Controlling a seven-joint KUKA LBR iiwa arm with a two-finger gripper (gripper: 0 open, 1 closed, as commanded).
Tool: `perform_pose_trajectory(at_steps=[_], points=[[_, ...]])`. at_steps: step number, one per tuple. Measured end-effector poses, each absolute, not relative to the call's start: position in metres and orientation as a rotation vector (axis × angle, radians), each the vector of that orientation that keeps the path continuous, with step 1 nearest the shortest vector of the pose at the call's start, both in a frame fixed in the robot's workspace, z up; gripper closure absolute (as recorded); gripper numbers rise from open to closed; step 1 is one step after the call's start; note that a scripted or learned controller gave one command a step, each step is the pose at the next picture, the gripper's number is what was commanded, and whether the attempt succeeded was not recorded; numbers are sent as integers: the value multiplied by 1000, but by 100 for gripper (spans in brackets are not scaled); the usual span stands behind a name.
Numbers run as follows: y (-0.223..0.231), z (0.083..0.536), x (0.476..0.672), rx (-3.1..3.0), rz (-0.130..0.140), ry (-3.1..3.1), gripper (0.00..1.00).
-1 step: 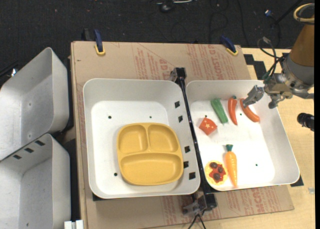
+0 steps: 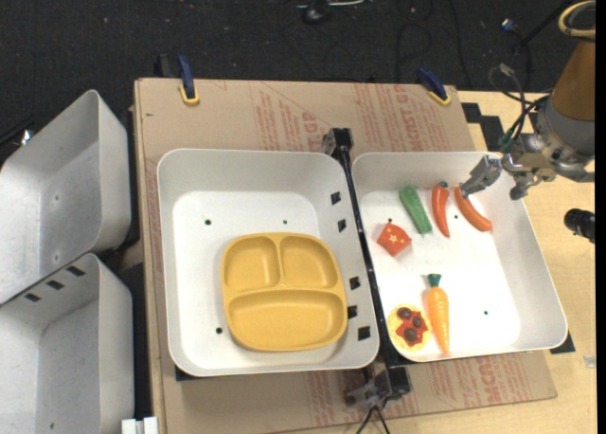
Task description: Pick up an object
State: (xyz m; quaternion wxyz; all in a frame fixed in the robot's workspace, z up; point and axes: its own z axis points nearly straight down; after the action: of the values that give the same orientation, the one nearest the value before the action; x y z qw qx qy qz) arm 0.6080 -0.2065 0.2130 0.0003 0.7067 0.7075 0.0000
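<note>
The right bin [image 2: 530,262] holds several toy foods: a green pickle [image 2: 415,209], a red chili [image 2: 441,208], an orange-red sausage [image 2: 472,210], a red pepper chunk [image 2: 394,239], a carrot [image 2: 436,312] and a small pizza slice [image 2: 410,326]. My gripper [image 2: 502,176] hangs at the bin's upper right, just above and right of the sausage. Its two fingers stand apart with nothing between them.
The left bin [image 2: 189,186] holds a yellow divided plate [image 2: 282,292]. A black divider [image 2: 352,224] runs between the bins. Two spare white bins [image 2: 57,186] lie off the bench at the left. Cables trail at the right by the arm.
</note>
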Motion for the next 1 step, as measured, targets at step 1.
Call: perform_pose_trajectory(at_steps=[1], points=[[-200,151,604,2224,-4,2225,0]])
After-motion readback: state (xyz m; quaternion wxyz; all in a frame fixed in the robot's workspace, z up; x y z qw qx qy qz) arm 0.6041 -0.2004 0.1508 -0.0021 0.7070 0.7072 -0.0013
